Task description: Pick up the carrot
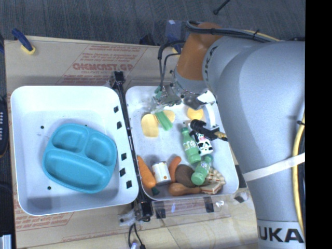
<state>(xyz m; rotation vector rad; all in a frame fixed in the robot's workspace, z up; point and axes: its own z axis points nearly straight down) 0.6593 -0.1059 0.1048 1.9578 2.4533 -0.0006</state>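
Carrot point(146, 173) lying flat in the right-hand bin point(136, 98)

Orange and tapered (narrow end toward the bin's middle), it lies along the left wall near the front corner, just beside a small white-labelled can point(161, 173).

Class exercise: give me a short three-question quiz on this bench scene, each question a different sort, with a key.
1. True or false: the carrot lies in the left bin.
2. Which bin holds the blue divided tray? A) left B) right
3. Fill in: the gripper hangs over the ___ end of the right bin, away from the carrot.

Key: 1 false, it lies by the right bin's left wall near the front. 2 A. 3 far.
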